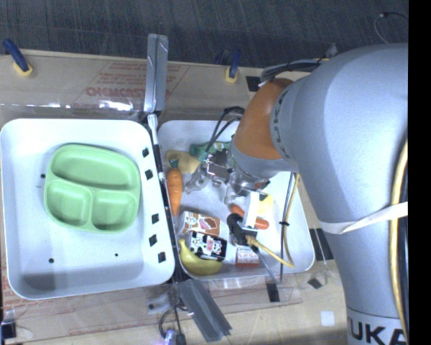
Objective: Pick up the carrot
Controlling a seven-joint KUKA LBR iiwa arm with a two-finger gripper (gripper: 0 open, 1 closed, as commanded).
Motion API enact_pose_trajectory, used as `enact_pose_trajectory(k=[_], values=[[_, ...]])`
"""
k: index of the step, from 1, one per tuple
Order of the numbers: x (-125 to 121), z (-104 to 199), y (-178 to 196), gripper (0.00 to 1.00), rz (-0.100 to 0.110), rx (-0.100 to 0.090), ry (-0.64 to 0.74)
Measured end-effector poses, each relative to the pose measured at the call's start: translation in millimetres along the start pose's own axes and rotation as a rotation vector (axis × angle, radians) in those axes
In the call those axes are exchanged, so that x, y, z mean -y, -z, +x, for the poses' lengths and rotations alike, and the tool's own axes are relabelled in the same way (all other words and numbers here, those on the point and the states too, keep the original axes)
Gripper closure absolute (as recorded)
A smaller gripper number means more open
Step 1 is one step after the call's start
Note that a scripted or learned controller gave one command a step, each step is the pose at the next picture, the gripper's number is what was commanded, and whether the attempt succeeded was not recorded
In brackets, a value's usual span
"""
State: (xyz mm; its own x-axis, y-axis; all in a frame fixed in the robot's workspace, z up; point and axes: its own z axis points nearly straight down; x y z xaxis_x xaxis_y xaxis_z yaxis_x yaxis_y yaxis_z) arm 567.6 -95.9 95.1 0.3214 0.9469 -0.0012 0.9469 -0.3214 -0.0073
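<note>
1. In the camera view, the desk [72, 77] carries two shallow white bins side by side, the left bin [14, 214] and the right bin [302, 254].
2. A green divided tray [93, 187] lies flat in the middle of the left bin.
3. The carrot [174, 189] lies in the right bin, close along its left wall and about midway down it, with its length running far to near.
4. The grey arm [345, 135] reaches in from the right, and its orange band [258, 128] hangs over the far part of the right bin.
5. The pincer [205, 177] sits low in that bin, just right of the carrot. The carrot lies free beside it, not in its grip.
6. The metal parts blur into the clutter, so I cannot tell whether the pincer is apart or together.
7. A pale yellow thing [181, 160] lies just beyond the carrot's far end.
8. Nearer lie a picture card [201, 223] and a black-and-white box [206, 245]. The box rests on a yellow piece [201, 266], possibly a banana.
9. An orange-and-white packet [257, 214] lies right of the card.
</note>
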Motion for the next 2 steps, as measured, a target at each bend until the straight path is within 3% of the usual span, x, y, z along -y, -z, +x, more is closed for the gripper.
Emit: enact_pose_trajectory(k=[1, 2], values=[[0.3, -0.4, 9.1, 1.0, 0.002, 0.0, 0.0], [0.3, -0.4, 9.1, 0.0, 0.002, 0.001, 0.001]])
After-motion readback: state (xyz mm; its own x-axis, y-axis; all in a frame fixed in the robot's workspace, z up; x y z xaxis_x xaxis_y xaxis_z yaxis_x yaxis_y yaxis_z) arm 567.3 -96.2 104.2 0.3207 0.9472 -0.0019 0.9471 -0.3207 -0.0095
